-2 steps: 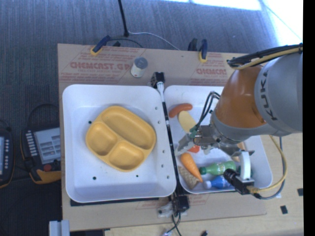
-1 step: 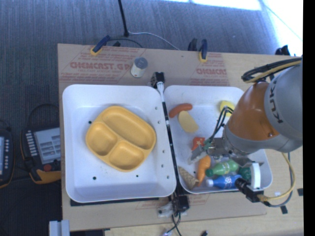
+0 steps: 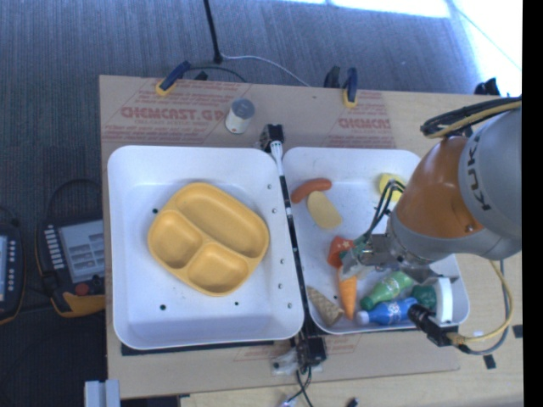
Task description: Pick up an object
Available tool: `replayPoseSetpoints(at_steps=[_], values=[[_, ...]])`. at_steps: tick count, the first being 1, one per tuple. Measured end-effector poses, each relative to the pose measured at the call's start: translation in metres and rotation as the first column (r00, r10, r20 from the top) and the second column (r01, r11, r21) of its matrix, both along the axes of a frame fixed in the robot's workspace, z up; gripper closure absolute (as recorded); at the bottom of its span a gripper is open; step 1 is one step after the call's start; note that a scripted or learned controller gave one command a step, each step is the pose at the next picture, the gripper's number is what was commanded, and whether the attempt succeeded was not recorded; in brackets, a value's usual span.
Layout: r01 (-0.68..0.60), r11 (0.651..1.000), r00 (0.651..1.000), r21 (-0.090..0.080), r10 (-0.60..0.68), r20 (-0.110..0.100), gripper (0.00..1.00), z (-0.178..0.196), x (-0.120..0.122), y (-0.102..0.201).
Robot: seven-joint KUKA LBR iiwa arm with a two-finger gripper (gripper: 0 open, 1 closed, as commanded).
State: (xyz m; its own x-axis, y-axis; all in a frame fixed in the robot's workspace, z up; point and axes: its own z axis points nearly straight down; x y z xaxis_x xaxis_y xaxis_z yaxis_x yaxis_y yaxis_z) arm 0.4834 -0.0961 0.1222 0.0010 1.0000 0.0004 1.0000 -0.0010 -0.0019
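Note:
The right bin (image 3: 356, 161) holds several toy items. A reddish sausage (image 3: 310, 188) and a pale yellow slice (image 3: 323, 210) lie at its upper left, and a yellow piece (image 3: 389, 183) sits at the upper right. A red item (image 3: 338, 249), an orange carrot (image 3: 349, 294), a brown cone (image 3: 323, 304), a green bottle (image 3: 389, 288) and a blue bottle (image 3: 392, 312) crowd the near edge. My gripper (image 3: 363, 253) hangs low over the bin's middle, right beside the red item and just above the carrot. The orange wrist hides much of the bin's right side.
The left bin (image 3: 127, 227) holds a yellow divided plate (image 3: 209, 237). A white object (image 3: 447, 300) leans at the right bin's near right corner. A small grey-capped roll (image 3: 240, 115) and clamps sit on the board behind the bins.

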Motion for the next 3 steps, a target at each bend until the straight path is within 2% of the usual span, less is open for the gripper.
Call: replayPoseSetpoints(at_steps=[1,2,3], values=[[0.0,1.0,1.0,0.0,0.0,-0.003,0.0,-0.001,-0.001,0.0],[-0.001,1.0,1.0,-0.002,0.001,0.008,0.0,-0.025,0.002,0.001],[0.003,1.0,1.0,-0.006,-0.003,0.009,1.0,-0.014,0.002,-0.001]])
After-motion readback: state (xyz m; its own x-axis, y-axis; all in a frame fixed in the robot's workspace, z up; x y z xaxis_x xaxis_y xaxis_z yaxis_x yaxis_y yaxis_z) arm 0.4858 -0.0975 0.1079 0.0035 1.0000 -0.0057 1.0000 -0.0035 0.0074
